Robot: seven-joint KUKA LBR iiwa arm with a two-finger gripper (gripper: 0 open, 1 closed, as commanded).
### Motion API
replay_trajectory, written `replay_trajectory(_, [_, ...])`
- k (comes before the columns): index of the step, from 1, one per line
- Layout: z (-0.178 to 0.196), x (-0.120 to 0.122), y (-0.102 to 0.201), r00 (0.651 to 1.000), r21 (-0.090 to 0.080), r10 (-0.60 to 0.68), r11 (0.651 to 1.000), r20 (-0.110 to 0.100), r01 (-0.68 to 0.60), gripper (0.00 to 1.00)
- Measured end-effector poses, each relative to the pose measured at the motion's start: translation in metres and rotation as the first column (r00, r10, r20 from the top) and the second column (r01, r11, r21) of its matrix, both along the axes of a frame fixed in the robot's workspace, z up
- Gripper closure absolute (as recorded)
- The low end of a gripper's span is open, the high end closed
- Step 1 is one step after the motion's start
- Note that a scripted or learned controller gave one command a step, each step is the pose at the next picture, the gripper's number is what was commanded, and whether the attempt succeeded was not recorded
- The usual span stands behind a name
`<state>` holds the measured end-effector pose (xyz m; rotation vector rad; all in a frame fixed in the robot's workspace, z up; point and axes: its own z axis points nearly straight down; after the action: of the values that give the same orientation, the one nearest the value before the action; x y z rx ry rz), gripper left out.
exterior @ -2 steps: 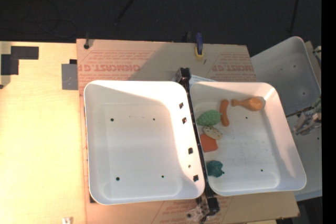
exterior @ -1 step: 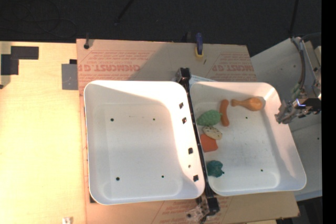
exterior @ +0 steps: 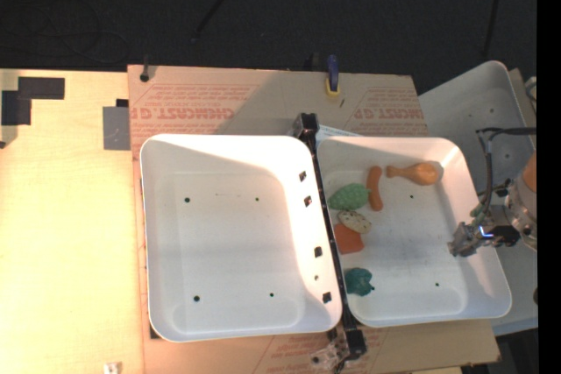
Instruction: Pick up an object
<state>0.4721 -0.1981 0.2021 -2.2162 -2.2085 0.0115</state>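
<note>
Hovering at the right bin (exterior: 456,155)'s right rim, pincer (exterior: 466,241) well apart from toys.

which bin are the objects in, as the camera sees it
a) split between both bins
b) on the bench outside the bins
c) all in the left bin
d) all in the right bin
d: the green lump, orange stick, drumstick-shaped piece and teal piece all lie in the right bin, where the gripper hangs at its right rim.
</note>
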Motion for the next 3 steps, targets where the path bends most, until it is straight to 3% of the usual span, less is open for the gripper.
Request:
replay_trajectory(1, [0.106,0.009,0.062,1.000,-0.003,0.011,1.000,0.023,-0.011,1.00])
replay_trajectory(2, [-0.036,-0.001,-0.002,1.000,-0.001,-0.002,1.000,-0.002,0.002,1.00])
replay_trajectory(3, [0.104,0.006,0.047,1.000,-0.005,0.009,1.000,0.027,-0.008,1.00])
